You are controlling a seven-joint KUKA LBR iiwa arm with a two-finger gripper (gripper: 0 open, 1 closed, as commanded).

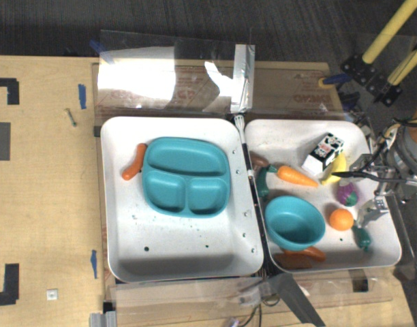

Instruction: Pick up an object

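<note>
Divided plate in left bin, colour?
Teal; the divided plate shows plainly in the camera view.

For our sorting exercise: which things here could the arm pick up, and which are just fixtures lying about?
Could be picked:
carrot
orange ball
teal bowl
purple toy
sausage

Just there:
divided teal tray
left bin
right bin

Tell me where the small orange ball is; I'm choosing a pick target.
The small orange ball lies in the right white bin, between the teal round bowl and the bin's right wall, just below the purple toy.
</note>
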